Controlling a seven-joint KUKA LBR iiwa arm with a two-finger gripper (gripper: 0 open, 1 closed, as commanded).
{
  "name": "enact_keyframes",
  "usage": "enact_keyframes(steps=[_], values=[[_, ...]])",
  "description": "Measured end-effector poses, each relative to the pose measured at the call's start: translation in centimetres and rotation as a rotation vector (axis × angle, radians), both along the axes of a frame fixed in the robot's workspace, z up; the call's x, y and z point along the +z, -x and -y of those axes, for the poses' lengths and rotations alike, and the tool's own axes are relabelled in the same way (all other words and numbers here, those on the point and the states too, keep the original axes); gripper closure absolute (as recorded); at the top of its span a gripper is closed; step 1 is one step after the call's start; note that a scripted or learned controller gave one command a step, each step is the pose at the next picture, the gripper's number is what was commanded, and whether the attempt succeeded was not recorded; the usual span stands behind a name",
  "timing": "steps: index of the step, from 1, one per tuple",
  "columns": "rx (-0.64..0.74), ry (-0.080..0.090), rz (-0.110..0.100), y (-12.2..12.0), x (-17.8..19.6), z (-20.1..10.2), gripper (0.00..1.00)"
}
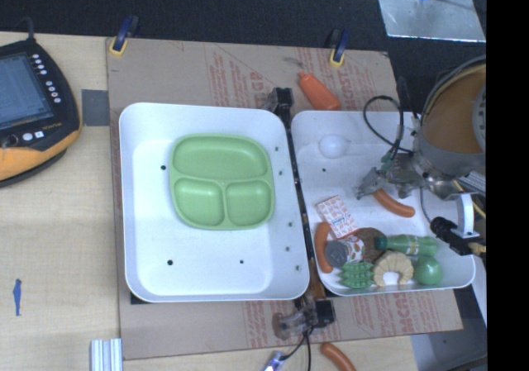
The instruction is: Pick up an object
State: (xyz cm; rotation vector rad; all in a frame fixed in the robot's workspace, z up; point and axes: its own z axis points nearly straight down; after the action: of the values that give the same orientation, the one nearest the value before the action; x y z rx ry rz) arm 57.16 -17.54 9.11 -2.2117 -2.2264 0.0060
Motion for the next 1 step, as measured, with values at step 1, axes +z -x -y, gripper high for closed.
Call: enact_keyframes(steps=[1], values=[[0.002, 0.001, -0.001, -0.01, 1.07, 0.14, 1.0]])
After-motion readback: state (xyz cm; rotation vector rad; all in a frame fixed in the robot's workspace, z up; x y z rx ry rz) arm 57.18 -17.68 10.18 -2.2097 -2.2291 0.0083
